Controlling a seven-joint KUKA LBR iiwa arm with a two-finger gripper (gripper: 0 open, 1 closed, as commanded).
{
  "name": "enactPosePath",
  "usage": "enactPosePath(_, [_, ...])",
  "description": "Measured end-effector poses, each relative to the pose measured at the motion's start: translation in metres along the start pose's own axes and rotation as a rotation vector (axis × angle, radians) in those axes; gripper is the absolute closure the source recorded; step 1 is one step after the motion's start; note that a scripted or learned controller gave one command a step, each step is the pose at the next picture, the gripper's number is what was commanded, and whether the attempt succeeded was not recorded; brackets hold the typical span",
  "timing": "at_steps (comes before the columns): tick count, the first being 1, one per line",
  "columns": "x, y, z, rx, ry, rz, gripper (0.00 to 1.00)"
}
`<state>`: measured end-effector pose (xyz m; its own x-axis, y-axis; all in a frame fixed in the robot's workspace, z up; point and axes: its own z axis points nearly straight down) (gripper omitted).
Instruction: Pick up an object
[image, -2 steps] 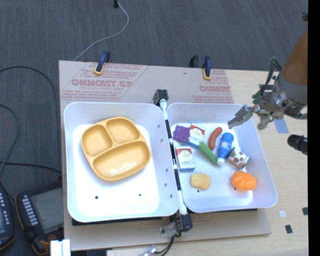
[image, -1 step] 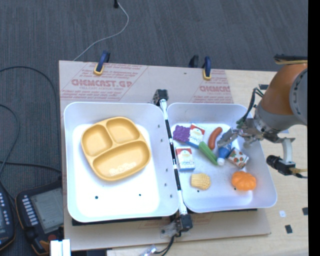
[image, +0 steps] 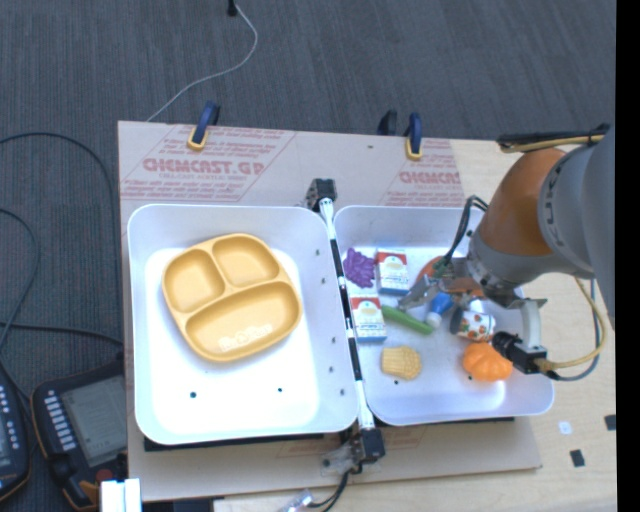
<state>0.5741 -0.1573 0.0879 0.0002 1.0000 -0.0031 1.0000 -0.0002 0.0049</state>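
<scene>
The right bin (image: 520, 405) holds several small objects: a purple grape bunch (image: 358, 266), a red-and-white box (image: 392, 270), a second small box (image: 368, 318), a green stick-shaped piece (image: 405, 320), a blue piece (image: 440, 303), a tan waffle-like piece (image: 401, 363), an orange fruit (image: 485, 362) and a small white speckled item (image: 477, 323). My gripper (image: 428, 293) hangs low over the middle of this bin, just above the green and blue pieces and right of the red-and-white box. The arm's wrist hides what lies under it.
The left bin (image: 150, 390) holds a yellow divided plate (image: 232, 296). A black divider bar (image: 340, 300) runs between the bins. Blue-and-yellow clamps (image: 205, 122) sit at the board's back edge. A pendant (image: 70, 420) lies on the floor at the lower left.
</scene>
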Motion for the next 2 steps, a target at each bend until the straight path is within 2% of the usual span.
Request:
enactPosePath(1, [0.000, 0.001, -0.011, -0.004, 0.000, 0.000, 1.00])
enactPosePath(2, [0.064, -0.068, -0.117, 0.004, 0.003, -0.002, 1.00])
